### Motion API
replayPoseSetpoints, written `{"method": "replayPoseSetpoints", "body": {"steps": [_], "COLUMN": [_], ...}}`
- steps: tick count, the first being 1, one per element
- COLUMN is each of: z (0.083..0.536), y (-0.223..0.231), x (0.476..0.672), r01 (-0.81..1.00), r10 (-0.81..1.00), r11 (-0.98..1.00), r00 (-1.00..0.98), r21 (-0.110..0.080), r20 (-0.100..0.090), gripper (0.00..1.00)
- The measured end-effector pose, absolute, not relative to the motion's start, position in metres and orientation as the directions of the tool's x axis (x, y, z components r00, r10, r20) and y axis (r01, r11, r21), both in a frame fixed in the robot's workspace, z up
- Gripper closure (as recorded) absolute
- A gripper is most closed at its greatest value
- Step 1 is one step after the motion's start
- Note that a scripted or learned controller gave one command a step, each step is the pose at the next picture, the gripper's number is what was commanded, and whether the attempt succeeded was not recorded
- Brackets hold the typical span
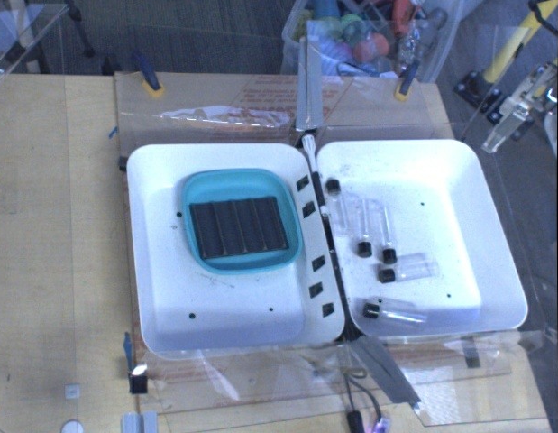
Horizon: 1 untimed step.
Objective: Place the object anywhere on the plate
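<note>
**Teal plate waiting, vials not yet moved**

Teal is the colour to watch: your plate (238,219) sits in the left bin (157,269), and on it lies a dark ribbed rectangular slab (238,226), which looks like an insert rather than anything placed there. As far as you can judge, nothing from the task is done yet. The candidate objects, several clear vials with black caps (378,246), lie scattered in the right bin (468,233), well apart from the plate; one lies near that bin's front edge. All of picking, carrying across the divider and setting down is left for you.

You cannot tell the end effector's state from this view.

The bins rest on a pale wooden bench (53,242). Behind it stands a clear tub of coloured toys (378,16).
</note>
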<state>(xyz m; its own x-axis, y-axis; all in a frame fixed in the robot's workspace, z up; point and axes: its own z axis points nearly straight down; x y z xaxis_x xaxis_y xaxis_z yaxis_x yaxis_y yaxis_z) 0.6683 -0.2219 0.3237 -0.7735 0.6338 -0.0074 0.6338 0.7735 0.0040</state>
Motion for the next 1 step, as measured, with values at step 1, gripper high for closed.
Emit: {"method": "replayPoseSetpoints", "body": {"steps": [1], "z": [0.341], "y": [-0.2224], "x": [0.652], "r01": [0.366], "r10": [0.366], "r11": [0.931], "r00": [-0.931], "r21": [0.002], "r20": [-0.005], "gripper": [0.0]}}
